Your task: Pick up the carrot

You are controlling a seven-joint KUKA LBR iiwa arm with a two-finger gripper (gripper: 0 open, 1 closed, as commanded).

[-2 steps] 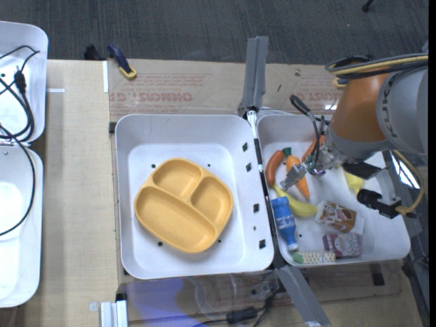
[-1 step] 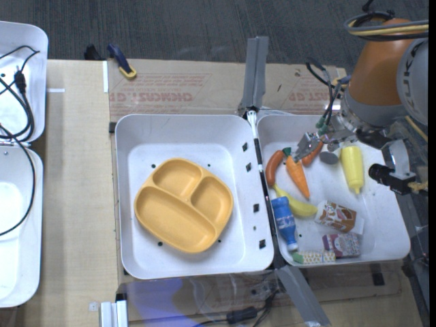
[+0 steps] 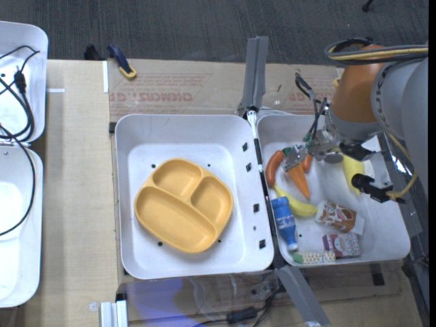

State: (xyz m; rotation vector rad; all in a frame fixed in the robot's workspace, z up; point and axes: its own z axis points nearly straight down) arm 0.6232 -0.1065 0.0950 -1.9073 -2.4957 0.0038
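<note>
The yellow three-compartment plastic plate (image 3: 184, 204) lies in the left white bin (image 3: 129, 182). The right white bin (image 3: 392, 240) holds the orange tapered carrot (image 3: 299, 180), with the blue-capped plastic bottle (image 3: 285, 222) nearer and left.

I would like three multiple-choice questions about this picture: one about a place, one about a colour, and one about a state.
1. Where does the carrot lie?
A. in the right bin
B. in the left bin
C. on the yellow plate

2. What colour is the divided plate in the left bin?
A. blue
B. yellow
C. green

3. How does the blue bottle rest?
A. upright
B. lying on its side
C. held by the gripper

Key: 1 A, the carrot lies in the right bin, just below the gripper. 2 B, the plate is yellow-orange. 3 B, the bottle lies flat along the right bin's left wall, beside the banana.
</note>
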